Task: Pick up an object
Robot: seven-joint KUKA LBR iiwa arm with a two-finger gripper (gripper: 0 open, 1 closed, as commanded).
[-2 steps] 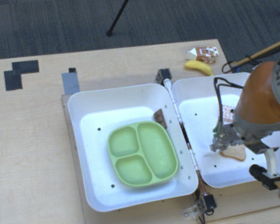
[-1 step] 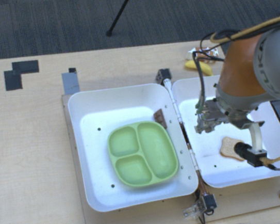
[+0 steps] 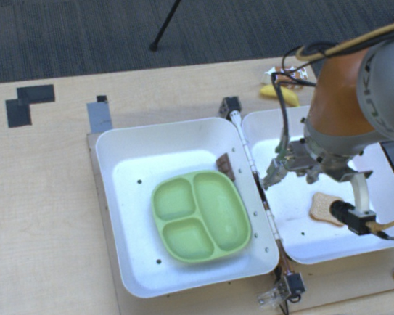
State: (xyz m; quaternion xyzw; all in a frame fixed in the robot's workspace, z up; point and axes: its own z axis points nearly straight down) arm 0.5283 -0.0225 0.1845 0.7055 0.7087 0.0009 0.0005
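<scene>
My gripper hangs over the left part of the right bin, close to the divider between the two bins. A tan toast-shaped piece lies on the right bin's floor, just below and to the right of the gripper and apart from it. In the left bin lies a green three-compartment plate. A small brown object rests by the plate's upper right corner. A yellow object shows at the right bin's far edge, partly behind the arm.
The arm's grey body and orange band cover much of the right bin's far half. A black cable part hangs beside the toast piece. Black clips sit at both ends of the seam between the bins.
</scene>
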